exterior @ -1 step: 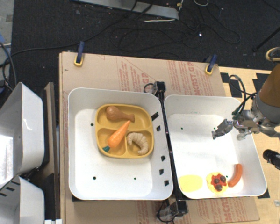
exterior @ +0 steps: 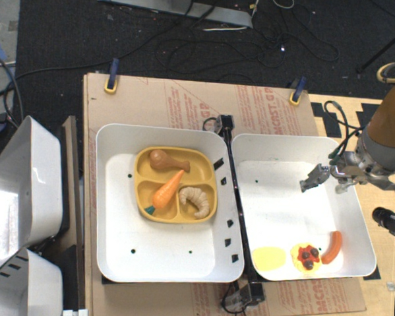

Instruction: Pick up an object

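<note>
In the right bin, three toy foods lie along the front edge: a flat yellow disc, a small yellow piece with red and dark toppings, and an orange sausage. My gripper hangs over the right bin's far right part, well behind those three. Its fingers are spread open with nothing between them. In the left bin stands a yellow divided plate. It holds a brown drumstick, an orange carrot and a pale shrimp.
The bins sit on a cardboard-covered bench held by two yellow clamps at the back. A black divider strip runs between the bins. White containers stand off the bench at the left. Cables lie on the dark floor behind.
</note>
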### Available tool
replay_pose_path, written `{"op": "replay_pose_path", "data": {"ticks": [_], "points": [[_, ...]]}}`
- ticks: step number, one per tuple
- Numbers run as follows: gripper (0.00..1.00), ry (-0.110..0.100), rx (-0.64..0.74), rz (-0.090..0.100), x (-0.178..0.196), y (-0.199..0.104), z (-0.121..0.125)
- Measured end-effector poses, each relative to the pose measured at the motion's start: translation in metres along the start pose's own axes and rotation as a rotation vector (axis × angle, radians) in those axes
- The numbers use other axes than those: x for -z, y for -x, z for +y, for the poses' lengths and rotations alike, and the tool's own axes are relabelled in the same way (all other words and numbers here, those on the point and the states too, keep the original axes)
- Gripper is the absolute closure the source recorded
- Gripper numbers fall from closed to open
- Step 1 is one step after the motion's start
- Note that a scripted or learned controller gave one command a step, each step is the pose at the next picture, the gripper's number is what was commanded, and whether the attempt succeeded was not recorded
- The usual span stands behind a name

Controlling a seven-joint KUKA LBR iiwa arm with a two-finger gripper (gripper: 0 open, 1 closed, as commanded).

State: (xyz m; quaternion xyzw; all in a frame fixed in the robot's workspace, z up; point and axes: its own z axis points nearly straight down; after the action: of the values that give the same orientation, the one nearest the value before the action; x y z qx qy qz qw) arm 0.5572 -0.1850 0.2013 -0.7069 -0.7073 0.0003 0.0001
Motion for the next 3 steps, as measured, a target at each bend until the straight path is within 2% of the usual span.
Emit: {"op": "replay_pose_path", "data": {"ticks": [2, 3], "points": [[0.00, -0.004, -0.002, 0.001, -0.112, 0.002, -0.006], [1.00, 0.001, -0.002, 0.000, -0.099, 0.002, -0.004]]}}
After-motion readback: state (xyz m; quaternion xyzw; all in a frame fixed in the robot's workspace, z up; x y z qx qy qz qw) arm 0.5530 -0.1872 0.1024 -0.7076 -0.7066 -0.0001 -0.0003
